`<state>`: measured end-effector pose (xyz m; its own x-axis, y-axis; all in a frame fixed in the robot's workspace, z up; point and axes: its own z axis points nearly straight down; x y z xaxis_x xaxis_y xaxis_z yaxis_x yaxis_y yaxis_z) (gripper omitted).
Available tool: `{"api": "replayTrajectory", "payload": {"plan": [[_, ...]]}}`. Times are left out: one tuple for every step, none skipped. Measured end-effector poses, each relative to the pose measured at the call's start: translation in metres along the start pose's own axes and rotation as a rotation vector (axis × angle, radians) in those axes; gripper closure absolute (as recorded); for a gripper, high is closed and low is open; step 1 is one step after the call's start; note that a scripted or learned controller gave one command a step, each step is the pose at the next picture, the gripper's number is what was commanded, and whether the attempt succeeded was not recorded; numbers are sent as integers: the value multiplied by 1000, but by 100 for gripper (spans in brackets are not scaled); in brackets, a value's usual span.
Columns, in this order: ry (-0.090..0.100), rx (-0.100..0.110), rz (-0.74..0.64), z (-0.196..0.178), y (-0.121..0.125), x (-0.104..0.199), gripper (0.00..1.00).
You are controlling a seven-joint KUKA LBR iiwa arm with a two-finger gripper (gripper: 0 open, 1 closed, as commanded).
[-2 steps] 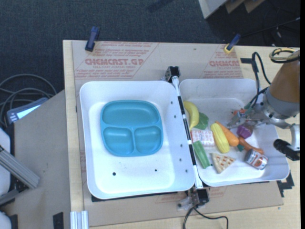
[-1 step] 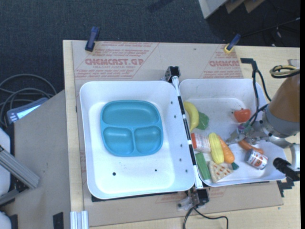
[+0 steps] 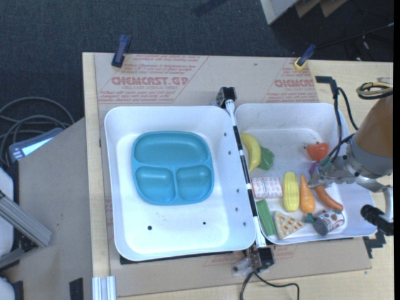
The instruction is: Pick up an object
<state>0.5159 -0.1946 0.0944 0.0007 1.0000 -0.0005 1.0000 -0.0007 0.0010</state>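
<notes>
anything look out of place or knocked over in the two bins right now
Nothing looks spilled or damaged. The toy foods are crowded along the near side of the right white bin, with the yellow plastic banana against the divider. The blue three-compartment plastic tray lies flat in the left white bin.

open: right bin (image 3: 281,114) floor toward 12 o'clock | blocked: toys crowd 6 o'clock, from banana (image 3: 251,150) to carrot (image 3: 306,195) | left bin (image 3: 125,230): blue tray (image 3: 173,167) centre, rim lanes free
</notes>
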Motion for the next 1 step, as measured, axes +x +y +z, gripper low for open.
{"api": "replayTrajectory", "payload": {"plan": [[1, -1, -3, -7, 19, 79, 100]]}}
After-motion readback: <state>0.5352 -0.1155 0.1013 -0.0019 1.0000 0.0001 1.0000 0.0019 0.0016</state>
